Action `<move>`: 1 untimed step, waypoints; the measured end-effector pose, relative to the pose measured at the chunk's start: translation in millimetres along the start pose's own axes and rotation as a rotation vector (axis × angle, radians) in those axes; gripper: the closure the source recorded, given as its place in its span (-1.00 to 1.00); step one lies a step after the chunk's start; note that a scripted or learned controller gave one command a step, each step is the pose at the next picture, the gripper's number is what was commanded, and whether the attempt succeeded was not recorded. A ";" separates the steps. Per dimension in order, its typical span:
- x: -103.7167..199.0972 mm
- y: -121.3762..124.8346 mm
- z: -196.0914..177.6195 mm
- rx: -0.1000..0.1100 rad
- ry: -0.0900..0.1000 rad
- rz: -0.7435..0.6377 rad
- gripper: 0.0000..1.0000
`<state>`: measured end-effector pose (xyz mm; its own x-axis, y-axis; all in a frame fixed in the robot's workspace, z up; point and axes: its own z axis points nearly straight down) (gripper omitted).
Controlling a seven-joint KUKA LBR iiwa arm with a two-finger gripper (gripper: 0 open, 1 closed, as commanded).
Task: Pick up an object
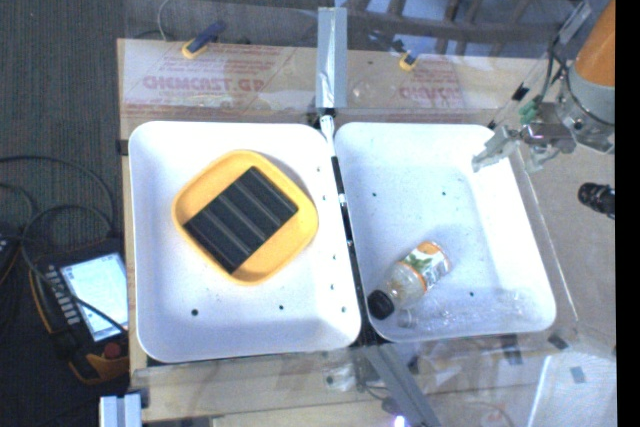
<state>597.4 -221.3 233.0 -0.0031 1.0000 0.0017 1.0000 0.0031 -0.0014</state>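
Camera view puts our gripper point(505, 143) over the far right corner of the right bin point(450, 165), just above the rim, and from this slant we cannot tell how the jaws stand, since the metal at the tip reads only as a pale wedge against the white plastic. We see nothing carried there, so we judge the pick as not yet made. Behind the gripper, the wrist runs back to the right, with the orange band point(605, 50) showing near the frame's upper right. Moving outward into the same bin, we find a clear plastic bottle point(412, 280) lying on its side near the front left corner, its dark cap toward the divider between the bins and its orange label facing up; it is well apart from the gripper, across the bin's floor on a diagonal. Beyond that, the left bin point(160, 315) holds a yellow dish-shaped object point(246, 216) with a dark ribbed panel, sitting flat near the middle. Both things rest on the bin floors, untouched as far as we can see. By our reckoning the whole task is still ahead: choosing one of the two, travelling over it, descending, closing, and lifting. The bottle looks the nearer candidate, though its rounded body may roll.
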 end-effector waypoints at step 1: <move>66.3 -77.9 61.0 0.002 0.001 -0.041 -1.00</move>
<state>519.3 -155.1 172.2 -0.0443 0.9990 0.0023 0.9990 0.0444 -0.0028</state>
